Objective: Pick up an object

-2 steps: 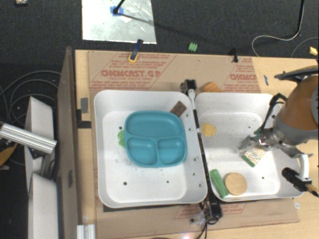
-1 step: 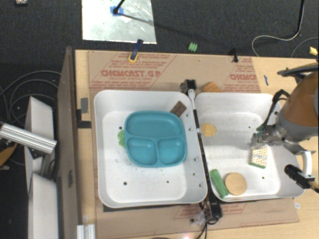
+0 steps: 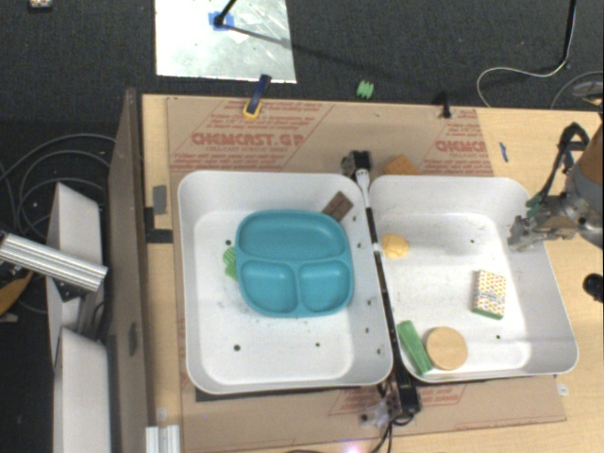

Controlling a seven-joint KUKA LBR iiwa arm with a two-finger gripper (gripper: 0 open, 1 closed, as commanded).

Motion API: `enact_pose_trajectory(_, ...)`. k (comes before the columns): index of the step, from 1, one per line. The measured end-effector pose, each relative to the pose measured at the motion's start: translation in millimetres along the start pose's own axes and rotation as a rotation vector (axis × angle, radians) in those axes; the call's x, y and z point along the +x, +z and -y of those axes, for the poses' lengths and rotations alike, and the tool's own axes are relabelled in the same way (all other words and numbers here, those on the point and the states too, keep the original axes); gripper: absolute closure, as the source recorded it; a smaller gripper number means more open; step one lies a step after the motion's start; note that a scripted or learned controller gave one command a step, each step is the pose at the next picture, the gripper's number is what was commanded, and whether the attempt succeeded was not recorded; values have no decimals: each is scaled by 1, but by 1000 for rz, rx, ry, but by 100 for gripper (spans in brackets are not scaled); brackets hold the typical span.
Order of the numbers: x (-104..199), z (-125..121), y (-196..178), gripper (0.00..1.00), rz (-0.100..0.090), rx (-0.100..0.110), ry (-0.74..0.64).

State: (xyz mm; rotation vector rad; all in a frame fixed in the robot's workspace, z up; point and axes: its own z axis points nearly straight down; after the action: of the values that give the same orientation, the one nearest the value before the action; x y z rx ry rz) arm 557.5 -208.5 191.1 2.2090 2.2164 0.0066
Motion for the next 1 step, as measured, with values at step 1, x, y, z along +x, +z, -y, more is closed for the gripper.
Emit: enact_pose_trajectory(1,23,-48,24,100,-5,7,-5)
